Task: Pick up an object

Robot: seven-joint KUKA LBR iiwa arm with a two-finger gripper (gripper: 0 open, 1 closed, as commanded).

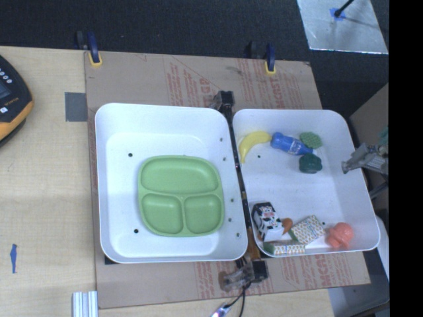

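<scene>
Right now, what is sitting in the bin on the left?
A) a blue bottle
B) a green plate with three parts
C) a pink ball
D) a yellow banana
B: the green plate with three parts lies in the left bin; the banana is in the right bin.

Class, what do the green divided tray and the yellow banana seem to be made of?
Green divided tray: likely moulded plastic, matte; uniform colour, rounded compartment ridges, no glare. Yellow banana: probably a plastic or rubber toy; flat, even yellow, smooth surface. Too small to tell which.
</scene>
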